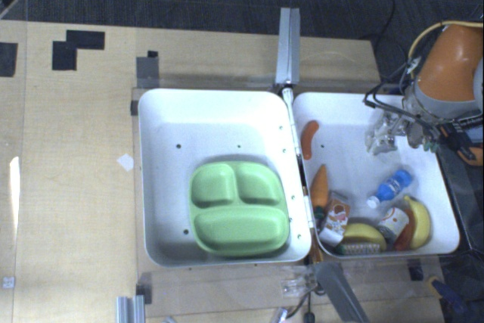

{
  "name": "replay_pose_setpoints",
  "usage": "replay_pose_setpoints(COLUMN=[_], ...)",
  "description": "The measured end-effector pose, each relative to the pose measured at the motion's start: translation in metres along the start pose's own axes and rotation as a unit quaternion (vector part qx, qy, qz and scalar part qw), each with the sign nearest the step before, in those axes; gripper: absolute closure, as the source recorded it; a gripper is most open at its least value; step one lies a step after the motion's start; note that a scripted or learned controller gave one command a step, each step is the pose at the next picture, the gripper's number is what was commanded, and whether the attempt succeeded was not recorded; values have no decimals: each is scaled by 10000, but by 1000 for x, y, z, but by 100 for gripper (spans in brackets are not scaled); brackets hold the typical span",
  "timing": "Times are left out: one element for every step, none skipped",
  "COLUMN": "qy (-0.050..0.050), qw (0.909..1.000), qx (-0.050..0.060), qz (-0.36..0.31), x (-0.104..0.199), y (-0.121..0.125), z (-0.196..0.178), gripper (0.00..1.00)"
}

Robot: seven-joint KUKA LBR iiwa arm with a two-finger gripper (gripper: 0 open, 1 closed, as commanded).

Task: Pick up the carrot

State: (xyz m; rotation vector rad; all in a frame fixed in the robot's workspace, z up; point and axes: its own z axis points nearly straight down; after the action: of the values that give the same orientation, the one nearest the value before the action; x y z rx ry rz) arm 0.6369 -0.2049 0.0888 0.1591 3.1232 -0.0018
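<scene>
Currently tool (384, 138) hovers at right bin's (446, 185) 1 o'clock, grip state unclear; carrot (321, 186) at 8 o'clock hugs the wall, so fingers may snag it.

Right bin (355, 113): far half mostly bare floor, open from above. Carrot (321, 187) lies tight against the dividing wall, sausage (309, 138) just beyond it. Near edge crowded: carton (336, 217), bananas (363, 232), can (392, 221), bottle (391, 187). Left bin (174, 132): green tray (239, 208) fills the near middle; far part free.
</scene>
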Motion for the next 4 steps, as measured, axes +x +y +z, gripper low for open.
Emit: replay_pose_setpoints(qy=[-5, -5, 21, 24], qw=[9859, 9943, 9959, 9298], qx=[-3, 0, 3, 16], qz=[-1673, -1063, 905, 3681], x=[39, 7, 13, 38], y=[12, -1, -2, -4], z=[-2, -152, -151, -161], gripper=[100, 100, 100, 100])
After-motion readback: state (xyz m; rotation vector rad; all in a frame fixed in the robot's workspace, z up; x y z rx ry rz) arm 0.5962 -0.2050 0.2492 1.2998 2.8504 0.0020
